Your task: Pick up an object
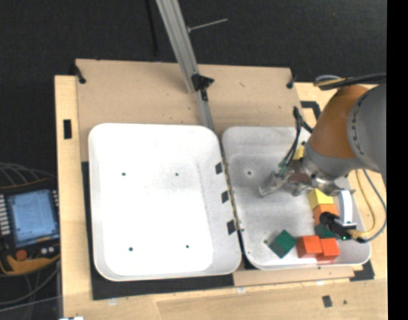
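My gripper (274,184) hangs low over the middle of the right bin (254,149), with the grey arm and its orange band (334,122) reaching in from the right. A green block (282,243) lies near the bin's front edge, well in front of the gripper. Two orange-red blocks (318,247) sit side by side just right of the green one. A yellow block (320,197) and an orange block (324,212) lie right of the gripper, partly hidden by the wrist. Nothing shows in the gripper.
The left bin (151,199) lies beside the right one, with clips along the shared rim (227,195). A slanted metal post (181,39) rises behind the bins. A handheld controller (27,222) sits at the far left, off the bench.
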